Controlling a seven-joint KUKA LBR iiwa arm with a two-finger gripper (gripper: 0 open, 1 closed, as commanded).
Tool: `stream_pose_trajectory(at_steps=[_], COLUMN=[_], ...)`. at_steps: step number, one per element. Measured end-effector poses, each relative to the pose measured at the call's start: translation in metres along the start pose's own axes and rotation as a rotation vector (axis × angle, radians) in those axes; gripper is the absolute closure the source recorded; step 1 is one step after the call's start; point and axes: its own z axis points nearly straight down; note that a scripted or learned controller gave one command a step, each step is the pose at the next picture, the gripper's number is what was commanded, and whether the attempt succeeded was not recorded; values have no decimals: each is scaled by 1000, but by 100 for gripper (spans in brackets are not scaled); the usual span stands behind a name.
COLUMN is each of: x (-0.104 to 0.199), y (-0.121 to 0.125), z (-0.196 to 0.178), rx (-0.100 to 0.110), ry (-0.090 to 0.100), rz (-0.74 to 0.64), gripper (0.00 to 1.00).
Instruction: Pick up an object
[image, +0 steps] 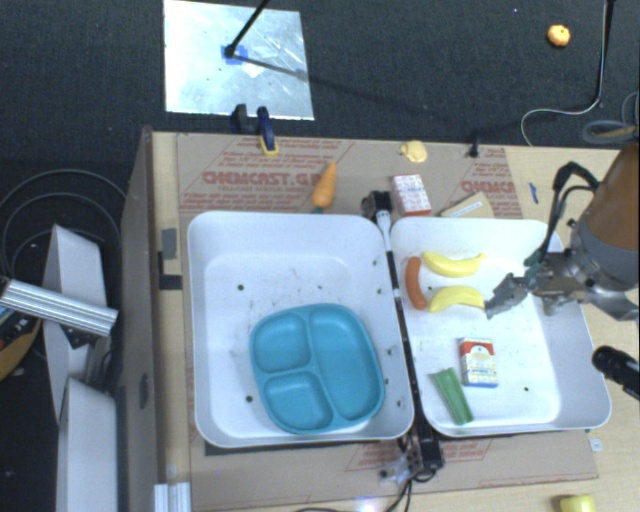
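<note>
The right bin (565, 392) holds two yellow bananas, an upper one (452, 263) and a lower one (455, 298). A red-orange sausage (413, 281) lies along its left wall. Lower down are a small red and white box (478, 362) and a green stick (451, 395). My gripper (500, 297) hangs low over this bin, reaching in from the right. Its tip sits just beside the right end of the lower banana. I see nothing held in it.
The left bin (215, 300) carries a blue divided plate (315, 367). Behind the bins on the cardboard lie a carrot (324, 186), a small pink box (410, 193) and a yellow lump (414, 151). Cables run at the far right.
</note>
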Motion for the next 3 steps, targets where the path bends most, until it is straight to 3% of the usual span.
stream_pose_trajectory(at_steps=[1, 2, 3], x=[10, 11, -3], y=[8, -6, 131], z=[182, 176, 177], rx=[-5, -19, -15], ry=[-5, -7, -4], rz=[1, 1, -4], gripper=[0, 0, 0])
